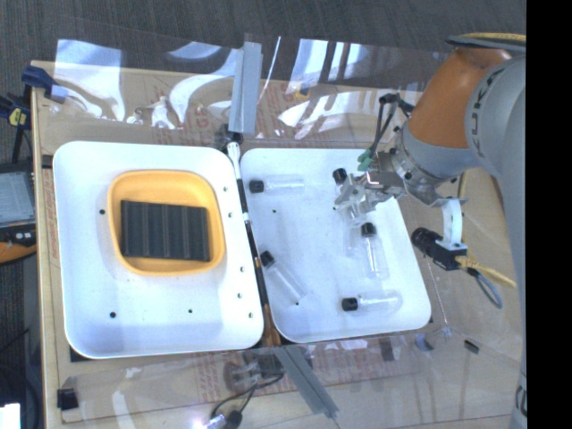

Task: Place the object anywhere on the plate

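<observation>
Yellow plate [125, 190] in the left bin [80, 311] bears no vial — the vials [371, 253] lie in the right bin [304, 320], gripper [357, 195] above them, grip unreadable — nothing placed yet.

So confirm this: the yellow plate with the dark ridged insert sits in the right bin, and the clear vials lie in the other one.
Wrong on one point: the camera view shows the yellow plate in the left bin, not the right. The clear vials lie in the other one, the right bin, under the hand.
</observation>
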`<state>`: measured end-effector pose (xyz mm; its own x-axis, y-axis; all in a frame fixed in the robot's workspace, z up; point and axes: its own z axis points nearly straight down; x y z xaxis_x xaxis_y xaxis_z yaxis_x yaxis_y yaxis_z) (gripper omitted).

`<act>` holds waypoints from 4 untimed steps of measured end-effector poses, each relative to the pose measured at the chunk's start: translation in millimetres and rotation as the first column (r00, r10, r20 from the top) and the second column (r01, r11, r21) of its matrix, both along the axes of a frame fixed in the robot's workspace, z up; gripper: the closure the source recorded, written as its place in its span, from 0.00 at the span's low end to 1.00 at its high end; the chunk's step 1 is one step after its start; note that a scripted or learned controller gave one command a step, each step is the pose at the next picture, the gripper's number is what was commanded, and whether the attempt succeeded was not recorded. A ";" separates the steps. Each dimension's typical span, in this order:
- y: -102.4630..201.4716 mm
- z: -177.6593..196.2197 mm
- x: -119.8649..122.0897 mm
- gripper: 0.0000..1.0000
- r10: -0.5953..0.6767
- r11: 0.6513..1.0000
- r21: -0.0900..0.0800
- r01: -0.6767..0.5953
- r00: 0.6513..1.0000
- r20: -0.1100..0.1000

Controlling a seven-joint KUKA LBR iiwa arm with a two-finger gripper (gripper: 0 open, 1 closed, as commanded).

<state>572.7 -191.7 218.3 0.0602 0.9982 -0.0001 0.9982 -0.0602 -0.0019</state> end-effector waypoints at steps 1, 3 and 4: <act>40.9 -13.2 -50.2 1.00 0.201 0.980 0.003 -0.201 0.980 -0.004; 148.0 -5.7 -10.4 1.00 0.437 0.900 0.001 -0.437 0.900 -0.001; 147.5 -5.7 -10.4 0.00 0.436 0.900 0.001 -0.436 0.900 -0.001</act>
